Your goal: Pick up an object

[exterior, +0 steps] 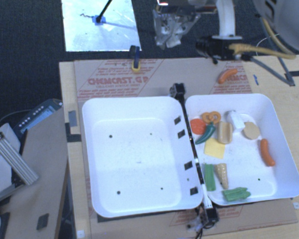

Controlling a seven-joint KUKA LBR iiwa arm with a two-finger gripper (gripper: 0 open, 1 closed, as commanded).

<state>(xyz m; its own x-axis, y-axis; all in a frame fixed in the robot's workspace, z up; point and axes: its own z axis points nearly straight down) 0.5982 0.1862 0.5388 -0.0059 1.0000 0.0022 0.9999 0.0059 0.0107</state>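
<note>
My gripper (168, 40) hangs high at the top of the view, above the bench's far edge and well away from both bins, with nothing between its fingers. The right bin (281, 148) holds several toy foods: a red tomato (197, 126), an orange pretzel (211, 117), a green pepper (205, 134), a bread roll (224, 132), a yellow cheese slice (214, 148), a white bottle (236, 119), a tan cookie (251, 131), an orange sausage (266, 152), a green bean (209, 177), a pale corn piece (222, 175) and a green leafy piece (236, 193).
The left bin (136, 153) lies beside the right one, joined by a black clip strip (187, 139). An orange sausage (227, 75) rests on the cardboard behind the right bin. A yellow and blue clamp (134, 58) stands at the board's far edge.
</note>
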